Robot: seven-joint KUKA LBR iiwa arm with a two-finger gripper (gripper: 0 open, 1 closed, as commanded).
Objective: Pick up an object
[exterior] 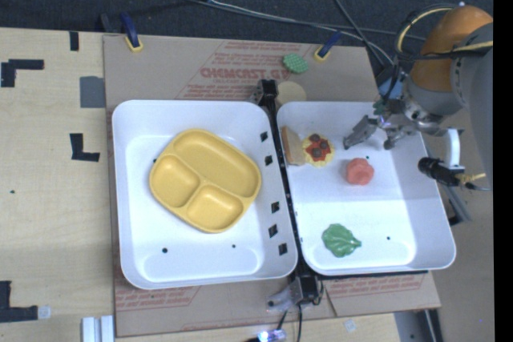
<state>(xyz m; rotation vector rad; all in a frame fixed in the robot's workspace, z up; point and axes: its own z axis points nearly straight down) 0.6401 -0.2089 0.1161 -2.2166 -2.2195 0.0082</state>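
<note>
My gripper point(370, 141) hangs over the back part of the right bin point(425, 208), open, with nothing between its fingers. A small red object point(360, 171) lies on the bin floor just in front of the gripper, apart from it. To the gripper's left, near the bin's left wall, lies a yellow pastry with red topping point(313, 149). A green leafy object point(341, 239) sits toward the front of the same bin.
The left bin point(140, 252) holds a yellow divided plate point(206, 179). A small green waffle-like piece point(295, 62) lies on the cardboard behind the bins. Cables run across the dark floor at the back. The arm fills the right side.
</note>
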